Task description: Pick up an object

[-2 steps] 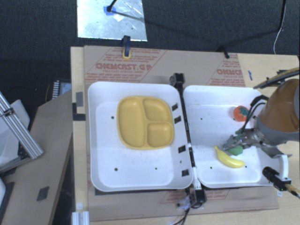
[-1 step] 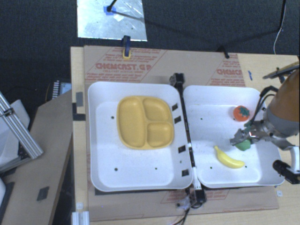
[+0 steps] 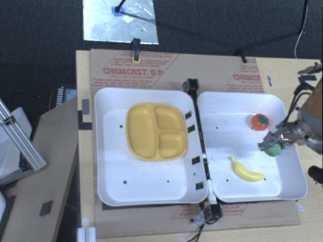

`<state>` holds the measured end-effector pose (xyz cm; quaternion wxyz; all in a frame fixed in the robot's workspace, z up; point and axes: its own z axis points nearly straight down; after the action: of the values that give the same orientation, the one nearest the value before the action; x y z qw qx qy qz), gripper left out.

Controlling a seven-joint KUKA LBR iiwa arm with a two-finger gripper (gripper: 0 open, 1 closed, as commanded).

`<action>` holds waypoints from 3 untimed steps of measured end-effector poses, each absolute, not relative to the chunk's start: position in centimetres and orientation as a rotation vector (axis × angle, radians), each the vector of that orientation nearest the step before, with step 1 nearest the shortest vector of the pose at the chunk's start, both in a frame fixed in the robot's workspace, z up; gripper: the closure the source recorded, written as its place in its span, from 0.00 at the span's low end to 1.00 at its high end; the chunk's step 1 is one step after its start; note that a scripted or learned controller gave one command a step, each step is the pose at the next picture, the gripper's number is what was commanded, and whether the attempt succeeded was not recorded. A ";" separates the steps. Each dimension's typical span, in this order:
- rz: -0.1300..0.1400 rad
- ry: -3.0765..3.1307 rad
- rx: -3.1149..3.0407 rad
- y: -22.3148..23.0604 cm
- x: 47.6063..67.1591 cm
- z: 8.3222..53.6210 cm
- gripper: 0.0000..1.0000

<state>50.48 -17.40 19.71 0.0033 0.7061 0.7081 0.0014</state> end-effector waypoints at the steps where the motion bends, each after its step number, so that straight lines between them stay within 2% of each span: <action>1: 0.004 2.223 2.213 -17.4 50.6 22.6 1.00; 2: 0.004 2.231 2.211 -12.9 51.4 22.0 1.00; 3: 0.005 2.233 2.209 -7.7 53.4 22.0 1.00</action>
<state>53.39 -7.65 22.02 0.0005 0.7032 0.7109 0.0015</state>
